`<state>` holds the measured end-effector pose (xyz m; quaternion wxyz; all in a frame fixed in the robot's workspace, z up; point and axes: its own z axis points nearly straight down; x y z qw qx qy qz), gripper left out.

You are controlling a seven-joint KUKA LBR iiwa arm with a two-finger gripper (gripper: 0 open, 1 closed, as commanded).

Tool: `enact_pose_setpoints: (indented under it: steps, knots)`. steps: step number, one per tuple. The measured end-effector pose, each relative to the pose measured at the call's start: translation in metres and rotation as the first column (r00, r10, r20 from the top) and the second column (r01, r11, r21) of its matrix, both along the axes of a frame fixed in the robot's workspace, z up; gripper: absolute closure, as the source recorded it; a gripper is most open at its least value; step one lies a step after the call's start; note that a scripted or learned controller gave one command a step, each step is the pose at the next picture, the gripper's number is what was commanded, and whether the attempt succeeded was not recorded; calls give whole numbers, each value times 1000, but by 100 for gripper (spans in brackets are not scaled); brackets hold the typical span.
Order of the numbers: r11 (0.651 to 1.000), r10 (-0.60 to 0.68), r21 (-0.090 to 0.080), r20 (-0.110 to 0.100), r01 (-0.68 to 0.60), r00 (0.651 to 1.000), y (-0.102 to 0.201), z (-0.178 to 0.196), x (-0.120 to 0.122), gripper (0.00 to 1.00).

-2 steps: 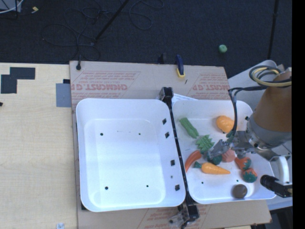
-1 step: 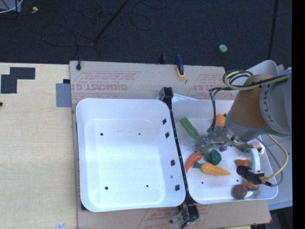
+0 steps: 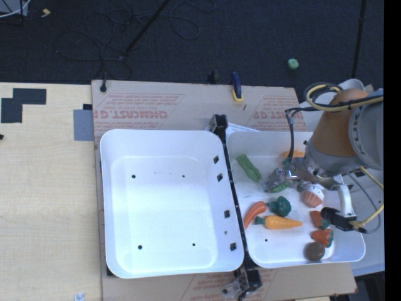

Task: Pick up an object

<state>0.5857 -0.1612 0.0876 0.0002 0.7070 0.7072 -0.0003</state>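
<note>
The tool [image 3: 276,182] is seen low in the right bin [image 3: 351,256], with the green pepper [image 3: 249,167] just to its left and the dark green vegetable [image 3: 280,205] and orange carrot [image 3: 282,222] just below it; whether it is spread or pressed together cannot be told. A red-orange chili [image 3: 253,213], a strawberry [image 3: 311,197], a red piece [image 3: 321,236] and a brown lump [image 3: 314,251] are noted nearby, the arm [image 3: 341,133] covering the bin's upper right. The left bin [image 3: 113,168] lies beside it on the cardboard-covered surface [image 3: 144,108], with dark floor and cables [image 3: 188,14] beyond.
</note>
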Motion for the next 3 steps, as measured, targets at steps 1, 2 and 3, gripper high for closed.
enact_pose_setpoints:
  steps: [1,2,3]
  knots:
    - [1000,5,3,0,-5,1000,48,0,34,0]
    - [1000,2,1,0,-2,1000,55,0,59,0]
    - [1000,-1,0,-2,1,1000,5,0,58,0]
